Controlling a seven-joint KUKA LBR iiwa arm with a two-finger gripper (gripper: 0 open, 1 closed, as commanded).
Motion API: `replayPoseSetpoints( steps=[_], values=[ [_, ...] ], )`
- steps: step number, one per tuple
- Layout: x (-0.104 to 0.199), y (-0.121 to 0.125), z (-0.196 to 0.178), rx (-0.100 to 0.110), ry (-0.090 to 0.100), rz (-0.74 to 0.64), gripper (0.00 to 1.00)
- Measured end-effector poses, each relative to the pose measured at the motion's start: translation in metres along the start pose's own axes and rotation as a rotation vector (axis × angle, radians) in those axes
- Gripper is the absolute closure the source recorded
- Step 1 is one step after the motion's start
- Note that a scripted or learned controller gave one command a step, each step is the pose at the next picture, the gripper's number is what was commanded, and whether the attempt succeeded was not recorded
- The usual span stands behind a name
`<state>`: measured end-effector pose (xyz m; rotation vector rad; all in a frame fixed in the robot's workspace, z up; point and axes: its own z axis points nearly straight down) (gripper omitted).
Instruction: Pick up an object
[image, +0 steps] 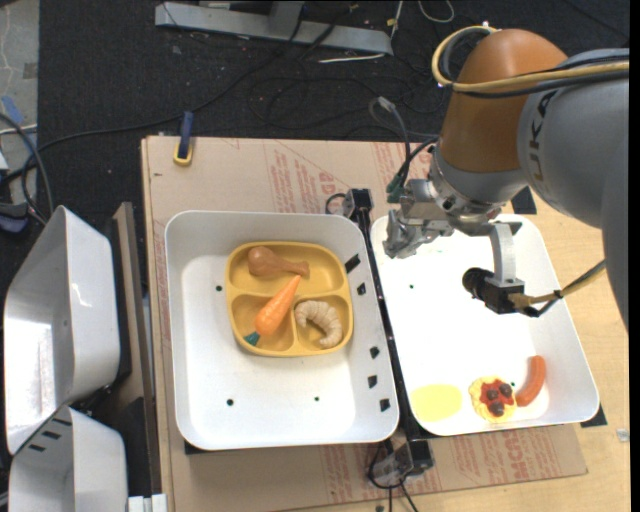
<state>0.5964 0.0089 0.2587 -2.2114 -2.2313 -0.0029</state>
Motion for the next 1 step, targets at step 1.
replayPoseSetpoints(
  steps=[1],
  values=[
    [0.0497, -0.0062, 0.0000, 0.003, 0.000, 0.001, 1.00]
  ],
)
